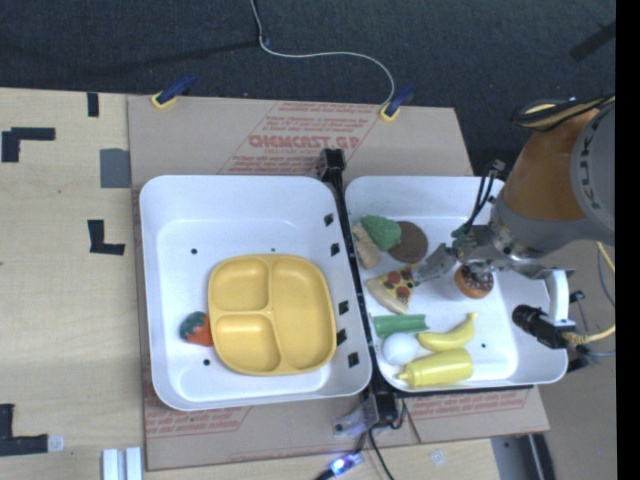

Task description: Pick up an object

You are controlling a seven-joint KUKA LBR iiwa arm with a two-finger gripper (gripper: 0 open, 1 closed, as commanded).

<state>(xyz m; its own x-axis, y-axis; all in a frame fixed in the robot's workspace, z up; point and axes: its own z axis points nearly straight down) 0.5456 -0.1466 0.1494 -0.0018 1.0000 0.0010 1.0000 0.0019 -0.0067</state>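
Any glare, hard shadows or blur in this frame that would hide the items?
Camera view: lighting is even and soft, with a mild sheen on the yellow divided plate and no hard shadows in the right bin; overall resolution is low, so the gripper and the pizza slice look slightly soft.

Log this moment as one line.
arm: over right bin | gripper: beside pizza slice, grip unclear | plate: left bin | held: nothing seen
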